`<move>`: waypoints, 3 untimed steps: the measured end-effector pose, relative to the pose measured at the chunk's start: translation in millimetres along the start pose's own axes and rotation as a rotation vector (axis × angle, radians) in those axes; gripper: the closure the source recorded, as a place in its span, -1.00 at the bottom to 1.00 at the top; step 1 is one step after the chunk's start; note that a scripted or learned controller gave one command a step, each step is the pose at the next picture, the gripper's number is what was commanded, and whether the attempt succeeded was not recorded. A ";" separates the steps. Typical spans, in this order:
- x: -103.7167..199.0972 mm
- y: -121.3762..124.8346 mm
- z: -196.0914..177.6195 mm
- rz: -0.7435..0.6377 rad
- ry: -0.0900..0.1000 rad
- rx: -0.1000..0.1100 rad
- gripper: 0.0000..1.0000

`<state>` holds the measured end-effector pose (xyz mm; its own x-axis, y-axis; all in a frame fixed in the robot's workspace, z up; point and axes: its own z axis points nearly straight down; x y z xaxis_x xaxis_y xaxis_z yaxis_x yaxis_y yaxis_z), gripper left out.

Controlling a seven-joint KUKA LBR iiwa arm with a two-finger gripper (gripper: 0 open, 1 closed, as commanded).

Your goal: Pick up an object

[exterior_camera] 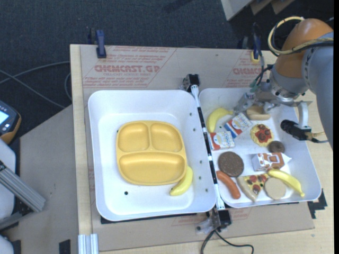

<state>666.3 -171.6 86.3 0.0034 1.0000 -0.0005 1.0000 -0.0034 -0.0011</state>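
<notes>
Pincer point(254, 100) on the grey arm with its orange band hangs low over the far end of the right bin point(312, 165), right above a tan bread-like piece point(258, 112); whether it is open or closed cannot be told from this angle. Toy food fills that bin: a yellow banana point(216, 118) near the far left corner, two small printed packets point(229, 132), a mini pizza point(261, 134), a dark brown cookie point(231, 163), a red sausage point(229, 185), a pizza slice point(253, 185), a round pale bun point(275, 188) and a second banana point(287, 180) along the near side. The left bin point(103, 157) holds a yellow divided plate point(151, 152) with three compartments, and another banana point(183, 183) lies touching the plate's near right corner. Both white bins sit side by side on a pale wooden worktop point(79, 115), over a sheet printed with red lettering point(127, 67). Blue clamps point(99, 42) grip the worktop's far edge. Dark grey carpet point(53, 15) surrounds the worktop, with cables trailing across it.
</notes>
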 end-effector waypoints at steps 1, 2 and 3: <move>-27.0 0.8 -0.2 -0.002 0.000 -0.002 -1.00; -50.8 0.8 -24.9 -0.003 0.004 -0.002 -1.00; -10.2 -108.9 3.5 -0.002 0.006 0.010 -1.00</move>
<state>557.4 -181.5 82.9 0.0018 1.0000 0.0052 0.9999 -0.0017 -0.0112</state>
